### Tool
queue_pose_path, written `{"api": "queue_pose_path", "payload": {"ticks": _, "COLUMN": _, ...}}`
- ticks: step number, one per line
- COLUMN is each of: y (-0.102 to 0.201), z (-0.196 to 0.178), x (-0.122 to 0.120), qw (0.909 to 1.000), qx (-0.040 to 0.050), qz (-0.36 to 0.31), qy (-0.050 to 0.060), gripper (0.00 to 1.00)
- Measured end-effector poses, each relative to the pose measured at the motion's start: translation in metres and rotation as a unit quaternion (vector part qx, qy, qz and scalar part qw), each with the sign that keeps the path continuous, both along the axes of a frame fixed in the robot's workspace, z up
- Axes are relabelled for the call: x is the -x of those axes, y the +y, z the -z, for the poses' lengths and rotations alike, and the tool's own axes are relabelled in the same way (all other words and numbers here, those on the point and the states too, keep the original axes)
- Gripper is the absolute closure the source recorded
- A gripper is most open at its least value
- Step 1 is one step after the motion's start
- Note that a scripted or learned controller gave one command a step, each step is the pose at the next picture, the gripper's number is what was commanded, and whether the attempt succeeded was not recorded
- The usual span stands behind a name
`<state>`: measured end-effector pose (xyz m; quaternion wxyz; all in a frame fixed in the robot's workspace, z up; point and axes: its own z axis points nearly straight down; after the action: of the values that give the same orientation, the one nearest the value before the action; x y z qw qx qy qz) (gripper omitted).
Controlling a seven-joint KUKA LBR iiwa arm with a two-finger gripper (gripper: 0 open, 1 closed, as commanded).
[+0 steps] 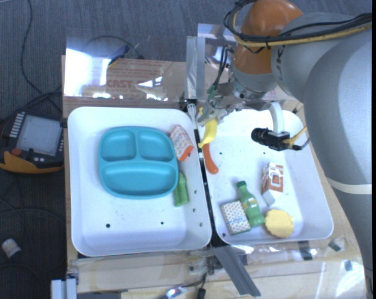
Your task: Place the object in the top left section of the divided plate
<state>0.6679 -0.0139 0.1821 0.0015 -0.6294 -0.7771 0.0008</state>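
The pincer (208, 114) hangs over the right bin's (312, 185) back-left corner, a yellow banana (207, 134) hanging at its tips (whether its grip is closed, I cannot tell). The blue divided plate (138, 162) sits in the left bin (88, 223).

green bottle (249, 203) right bin | yellow round (279, 223) beside it | checkered packet (235, 217) | orange pendant (27, 143) on floor

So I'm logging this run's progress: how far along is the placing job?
Nothing is placed yet: the blue divided plate in the left white bin holds nothing. The gripper sits at the right white bin's top-left corner, above the yellow banana-shaped toy. Grasp, carry and placement remain.
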Motion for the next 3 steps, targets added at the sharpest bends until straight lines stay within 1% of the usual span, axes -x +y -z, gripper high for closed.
{"api": "queue_pose_path", "payload": {"ticks": 1, "y": 0.051, "z": 0.0, "x": 0.0, "qw": 0.9956, "qx": 0.0008, "qz": 0.093, "qy": 0.001, "gripper": 1.0}}
{"api": "queue_pose_path", "payload": {"ticks": 2, "y": 0.144, "z": 0.056, "x": 0.012, "qw": 0.9929, "qx": 0.0018, "qz": 0.119, "qy": 0.001, "gripper": 1.0}}
{"api": "queue_pose_path", "payload": {"ticks": 3, "y": 0.126, "z": 0.061, "x": 0.075, "qw": 0.9704, "qx": -0.0009, "qz": 0.242, "qy": -0.002, "gripper": 1.0}}
